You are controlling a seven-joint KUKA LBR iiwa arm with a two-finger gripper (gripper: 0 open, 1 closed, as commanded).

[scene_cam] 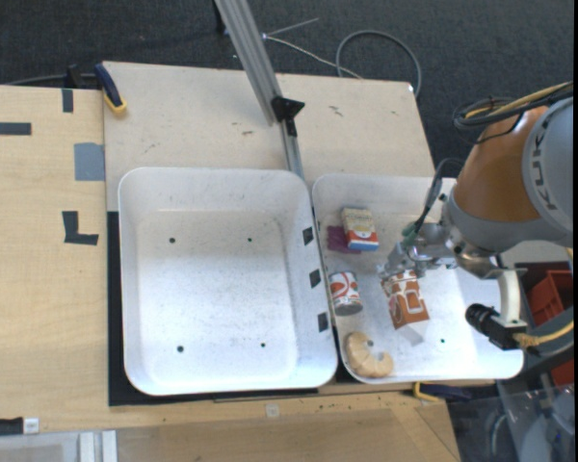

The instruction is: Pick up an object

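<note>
I had the orange-and-white packet (406, 302) lying in the right bin (462, 359), a little right of the middle, tilted with its top end towards the gripper (411, 258). The gripper was down right at that top edge, touching or very nearly so. Whether it was clamped on the packet or spread wide, I could not tell from up there; the metal hid the contact.

Left of the packet I saw a small red-and-white can (344, 292) near the bin's left wall, well apart from the gripper. Towards the far end lay a red, white and blue box (361, 229) with a purple item (336, 239) just beside it on its left. At the near rim sat a tan, curled pastry-like piece (368, 357).

The arm (506, 186) came in from the right, its orange band hanging over the bin's right edge. The left bin (135, 258) lay alongside, the two walls touching. Beyond both, a slanted metal pole (253, 51) crossed the bench, a yellow-handled clamp (111, 89) gripped the board's far-left corner, and a loose cable (378, 41) looped on the dark floor.
</note>
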